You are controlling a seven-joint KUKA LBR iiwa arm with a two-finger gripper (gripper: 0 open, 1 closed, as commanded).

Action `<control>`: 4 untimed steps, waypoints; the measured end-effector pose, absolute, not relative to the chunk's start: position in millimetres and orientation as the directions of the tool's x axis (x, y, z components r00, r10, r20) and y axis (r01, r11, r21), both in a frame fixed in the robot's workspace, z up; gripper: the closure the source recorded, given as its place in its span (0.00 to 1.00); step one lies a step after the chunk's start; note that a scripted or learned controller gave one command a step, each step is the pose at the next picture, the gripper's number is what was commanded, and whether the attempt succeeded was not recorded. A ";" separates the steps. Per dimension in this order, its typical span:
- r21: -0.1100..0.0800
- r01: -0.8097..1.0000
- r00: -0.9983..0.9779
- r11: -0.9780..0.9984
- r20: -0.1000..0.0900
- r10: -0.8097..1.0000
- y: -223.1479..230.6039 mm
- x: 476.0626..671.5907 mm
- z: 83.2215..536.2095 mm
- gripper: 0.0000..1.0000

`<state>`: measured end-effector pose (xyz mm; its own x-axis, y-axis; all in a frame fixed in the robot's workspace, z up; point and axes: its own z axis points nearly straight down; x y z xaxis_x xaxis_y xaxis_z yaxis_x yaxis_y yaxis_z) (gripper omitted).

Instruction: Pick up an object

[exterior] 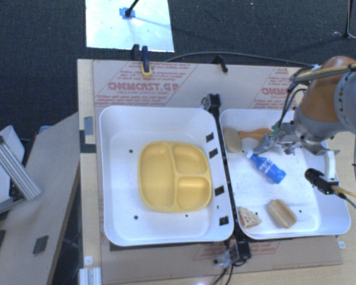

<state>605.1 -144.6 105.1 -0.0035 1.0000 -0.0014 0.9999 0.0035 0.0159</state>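
The right bin (331, 221) holds several small objects. A blue bottle (267, 167) with a white cap lies near the bin's middle. A wooden spoon (242, 136) lies at the bin's back left. A sandwich wedge (248, 217) and a bread roll (282, 213) rest near the front edge. My gripper (272, 142) hangs low over the back of this bin, just above the bottle's cap end and beside the spoon's handle. The view does not show anything held in it.
The left bin (115, 159) holds a yellow divided plate (175, 176). A black clamped divider (221, 159) runs between the bins. The grey arm (323, 103) and its cables cover the right bin's back right corner. A metal rail (12, 165) lies left of the bench.
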 end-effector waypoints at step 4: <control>0.005 1.000 -0.004 0.004 -0.001 1.000 -148.6 610.2 183.2 1.00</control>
<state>610.2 -148.6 183.2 -0.0040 1.0000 -0.0011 1.0000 0.0040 0.0052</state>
